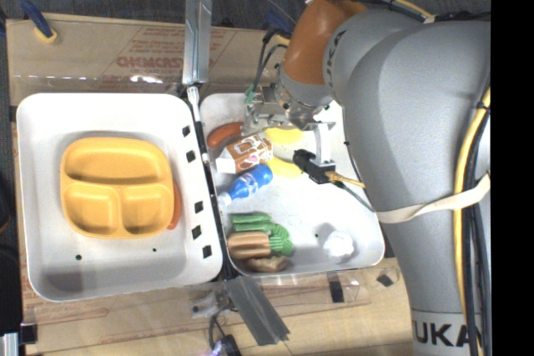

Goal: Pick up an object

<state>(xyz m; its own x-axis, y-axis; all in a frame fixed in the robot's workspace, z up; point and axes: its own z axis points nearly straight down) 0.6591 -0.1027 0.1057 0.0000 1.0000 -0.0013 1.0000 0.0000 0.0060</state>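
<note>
Grey arm's gripper [269,108] hangs low at the top of the right bin [360,217]; its grip state cannot be told; brown packet [249,152], blue bottle [250,182], yellow piece [286,168] just below; yellow tray [117,186] centre-left in the left bin [42,179].

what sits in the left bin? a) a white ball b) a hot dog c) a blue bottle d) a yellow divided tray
d: the yellow divided tray lies in the left bin, while the blue bottle, the hot dog and the white ball all lie in the right bin.
</note>
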